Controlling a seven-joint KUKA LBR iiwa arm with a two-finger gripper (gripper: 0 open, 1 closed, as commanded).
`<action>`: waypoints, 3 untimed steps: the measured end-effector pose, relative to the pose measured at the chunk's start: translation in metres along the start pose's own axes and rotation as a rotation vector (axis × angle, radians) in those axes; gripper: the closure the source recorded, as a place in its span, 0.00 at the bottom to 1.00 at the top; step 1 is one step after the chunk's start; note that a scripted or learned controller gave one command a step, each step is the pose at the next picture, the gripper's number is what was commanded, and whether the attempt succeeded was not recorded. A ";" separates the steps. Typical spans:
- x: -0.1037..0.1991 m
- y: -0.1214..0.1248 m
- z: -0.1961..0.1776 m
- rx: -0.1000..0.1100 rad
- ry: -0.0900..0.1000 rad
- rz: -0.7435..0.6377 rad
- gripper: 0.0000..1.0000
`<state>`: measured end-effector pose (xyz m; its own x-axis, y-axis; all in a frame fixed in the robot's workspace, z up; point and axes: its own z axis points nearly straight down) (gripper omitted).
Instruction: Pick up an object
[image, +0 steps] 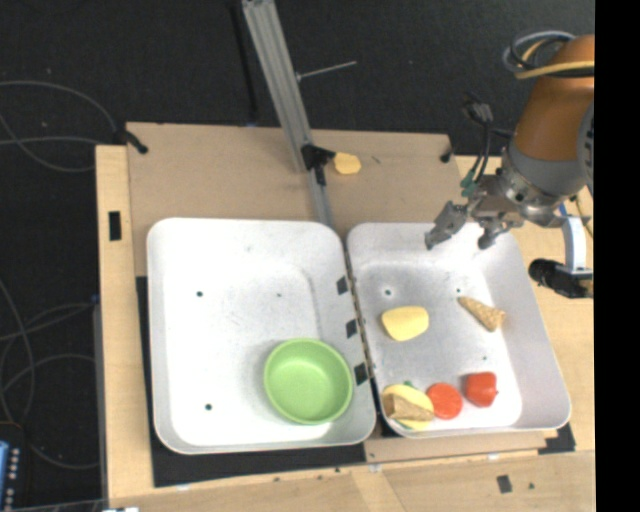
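Note:
My gripper (463, 237) hangs over the far edge of the right bin (535, 330), its two fingers spread apart with nothing between them. Below it in that bin lie a pale yellow lump (405, 322) near the middle and a tan wedge (482, 313) to its right. Along the bin's near edge sit a red pepper-like piece (481, 388), a red-orange tomato (445, 400) and a yellow and tan piece (408, 405). A green bowl (308, 380) rests in the left bin (200, 270) at its near right corner.
A metal pole (285, 95) rises from the bench behind the bins. A small yellow object (347, 163) lies on the bench next to the pole's base. Black clips (352, 330) line the divide between the bins.

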<state>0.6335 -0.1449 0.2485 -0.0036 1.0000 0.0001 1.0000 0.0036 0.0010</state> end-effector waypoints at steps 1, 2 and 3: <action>0.000 0.000 0.000 0.000 0.000 0.000 0.00; -0.012 -0.005 0.052 0.005 -0.003 0.005 0.00; -0.005 -0.012 0.107 0.006 -0.002 0.006 0.00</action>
<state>0.6214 -0.1497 0.1419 0.0023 1.0000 -0.0021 1.0000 -0.0023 -0.0048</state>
